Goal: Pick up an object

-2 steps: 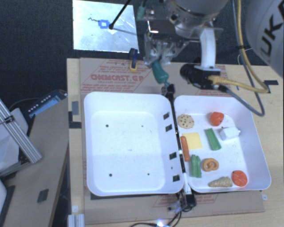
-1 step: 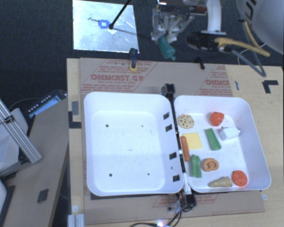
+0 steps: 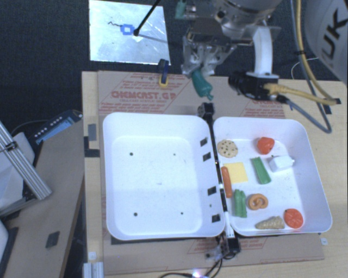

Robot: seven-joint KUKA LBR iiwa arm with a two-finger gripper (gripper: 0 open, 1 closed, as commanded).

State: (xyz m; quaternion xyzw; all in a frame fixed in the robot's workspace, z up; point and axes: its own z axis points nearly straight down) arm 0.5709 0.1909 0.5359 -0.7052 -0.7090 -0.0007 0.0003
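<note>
The tool (image 3: 200, 69), high above the right white bin (image 3: 312, 157), seemingly clamps a teal plastic piece (image 3: 200, 84); lift steadily, avoiding jolts.

The arm (image 3: 244, 13) is cut off by the top edge, so little above its wrist shows. The gripper (image 3: 198, 68) is blurred, and whether its fingers touch the teal object (image 3: 200, 84) hanging just below cannot be told. The small white item (image 3: 280, 162) in the right bin (image 3: 315, 179) is too vague to name — and the grey clutter (image 3: 19, 168) at the left edge is cropped.
</note>
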